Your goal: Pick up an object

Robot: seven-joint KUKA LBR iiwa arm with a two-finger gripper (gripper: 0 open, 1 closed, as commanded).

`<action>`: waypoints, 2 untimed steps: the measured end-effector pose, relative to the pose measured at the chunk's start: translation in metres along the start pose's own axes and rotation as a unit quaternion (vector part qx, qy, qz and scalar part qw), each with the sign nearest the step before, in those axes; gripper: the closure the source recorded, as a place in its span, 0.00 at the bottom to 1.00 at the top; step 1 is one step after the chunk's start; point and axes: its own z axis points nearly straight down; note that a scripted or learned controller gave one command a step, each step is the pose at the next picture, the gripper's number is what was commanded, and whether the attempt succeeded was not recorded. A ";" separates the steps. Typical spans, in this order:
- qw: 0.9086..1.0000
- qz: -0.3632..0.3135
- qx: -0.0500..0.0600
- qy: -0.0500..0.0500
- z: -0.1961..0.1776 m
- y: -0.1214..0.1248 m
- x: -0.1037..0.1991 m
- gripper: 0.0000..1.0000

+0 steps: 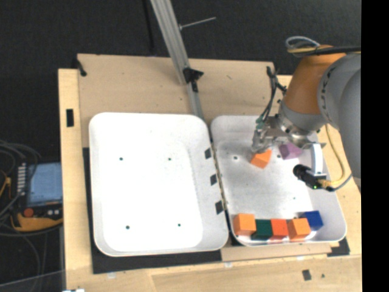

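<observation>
Orange block (262, 158): tilted, just under the gripper's tips, in the upper middle of the right bin, well apart from the row of blocks along that bin's near wall
Gripper (265, 142): directly above the orange block and close on it; the wrist hides the tips, so whether the jaws stand apart or together, and whether they touch the block, I cannot tell
Purple block (290, 150): just right of the orange block, partly under the wrist
Arm (316, 87): grey with an orange band, reaching in over the right bin's far right corner
Right bin (276, 184): holds every loose object; the orange block sits toward its far end
Row at the near wall: from left to right an orange block (245, 222), a green block (263, 228), a red-orange block (279, 227), another orange block (298, 227) and a blue block (313, 219), side by side and touching
Left bin (152, 181): beside the right bin, on the far side of it from the arm
Step in hand: by my judgement the grasp itself, gripper at the tilted orange block, lift not yet shown
Next move calls for: a firm close across two flat faces, since the tilt may let the block slip, then a straight lift clear of the purple block beside it
Count: two bins, seven blocks in all; three orange, one red-orange, one green, one blue, one purple
</observation>
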 end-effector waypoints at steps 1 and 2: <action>1.000 -0.002 0.009 0.004 -0.045 -0.002 0.000 1.00; 1.000 -0.005 0.008 0.004 -0.099 0.000 -0.002 1.00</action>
